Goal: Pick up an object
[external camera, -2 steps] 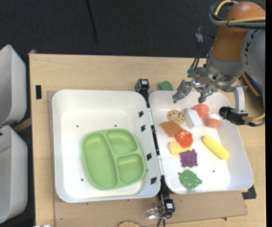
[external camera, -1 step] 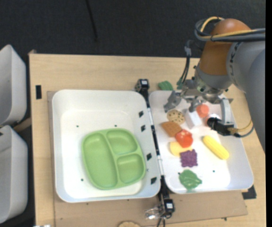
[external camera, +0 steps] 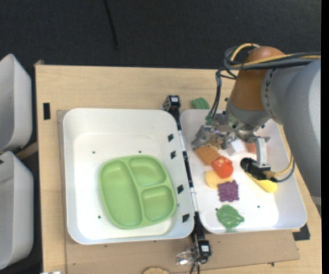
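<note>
camera view: gripper (external camera: 210, 137) hovers low over the tan cracker (external camera: 206, 153) in the right bin (external camera: 279, 210); grip state unclear; the approach seems underway, closing comes next.

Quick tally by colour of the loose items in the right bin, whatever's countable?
Green: 1, leafy piece
Purple: 1, grape cluster
Red: 1, tomato-like piece
Yellow: 2, small chunk and banana-like piece
Tan: 1, cracker-like piece
Total: 6. Anything under the gripper can't be counted.
</note>
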